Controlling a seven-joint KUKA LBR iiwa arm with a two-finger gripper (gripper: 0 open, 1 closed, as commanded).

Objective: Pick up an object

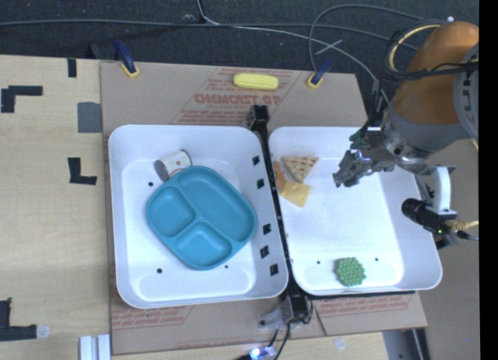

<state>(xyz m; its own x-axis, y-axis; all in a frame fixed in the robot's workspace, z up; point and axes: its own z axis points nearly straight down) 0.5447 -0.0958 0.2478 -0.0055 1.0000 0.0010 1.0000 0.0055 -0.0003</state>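
Camera view: cracker [299,167] lies left of fingers [343,179], apart.

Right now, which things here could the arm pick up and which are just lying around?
Job things:
claw over the right bin
waffle pieces
green bumpy ball
blue divided plate and small cup in the left bin

Lying about:
yellow corn cob
blue clamps
cables

Open right bin [389,226] floor between crackers [296,178] and green ball [349,271].

Bright even light, soft focus, faint shadows.
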